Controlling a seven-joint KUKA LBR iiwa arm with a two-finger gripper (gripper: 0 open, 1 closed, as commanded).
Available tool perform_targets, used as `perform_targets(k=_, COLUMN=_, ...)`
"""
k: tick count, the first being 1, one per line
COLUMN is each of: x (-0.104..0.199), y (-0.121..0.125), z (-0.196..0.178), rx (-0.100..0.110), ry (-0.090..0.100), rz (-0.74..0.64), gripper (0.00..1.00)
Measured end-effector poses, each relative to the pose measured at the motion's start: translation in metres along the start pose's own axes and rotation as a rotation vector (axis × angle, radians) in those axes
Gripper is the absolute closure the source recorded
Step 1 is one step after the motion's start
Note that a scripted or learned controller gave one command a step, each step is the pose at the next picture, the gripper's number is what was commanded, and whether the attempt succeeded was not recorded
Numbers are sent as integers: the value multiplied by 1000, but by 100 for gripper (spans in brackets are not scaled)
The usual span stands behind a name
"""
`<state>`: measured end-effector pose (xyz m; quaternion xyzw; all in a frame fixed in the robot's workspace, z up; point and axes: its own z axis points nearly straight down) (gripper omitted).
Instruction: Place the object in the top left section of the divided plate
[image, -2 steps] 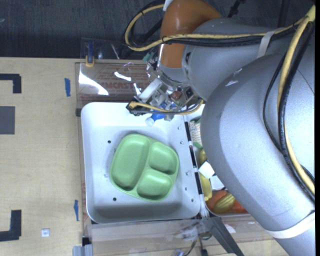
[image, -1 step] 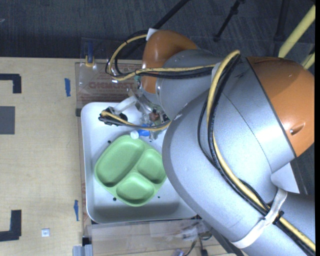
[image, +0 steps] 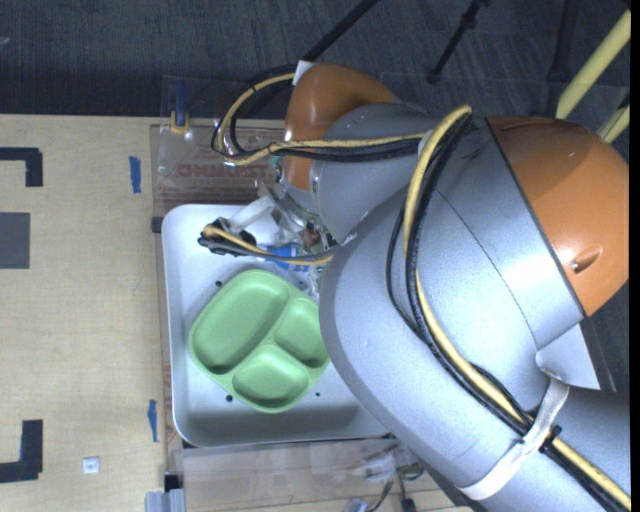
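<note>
The grey arm (image: 480, 300) enters from 3 o'clock and covers most of that half of the view, with its orange band (image: 330, 95) at about 12 o'clock. The gripper (image: 285, 225) sits just below the band, over the 12 o'clock end of a white bin (image: 185, 260). Its state cannot be determined, because the wrist and cabling mask the tool from above. The divided plate (image: 240, 320) is green and lies flat in the bin, slightly toward the bin's 6 o'clock end. It has three sections: the largest at the plate's 9 o'clock, a smaller one at 3 o'clock and another at 6 o'clock. The plate's 3 o'clock rim runs under the arm. A small blue item (image: 283, 251) shows at the plate's 12 o'clock rim, directly beneath the gripper (too masked to identify, and contact with the tool cannot be confirmed). Whether this is the object to be placed cannot be determined. The bin rests on a pale wooden bench (image: 80, 330). The bench carries black tape marks (image: 14, 241) at 9 o'clock and a strip of blue tape (image: 135, 173) at about 10 o'clock, near the bin's corner
</note>
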<state>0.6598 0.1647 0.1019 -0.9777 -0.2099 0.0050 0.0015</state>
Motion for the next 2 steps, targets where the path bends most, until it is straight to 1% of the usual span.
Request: perform_targets(k=2, x=0, y=0, z=0, rx=0, ry=0, rz=0, gripper=0)
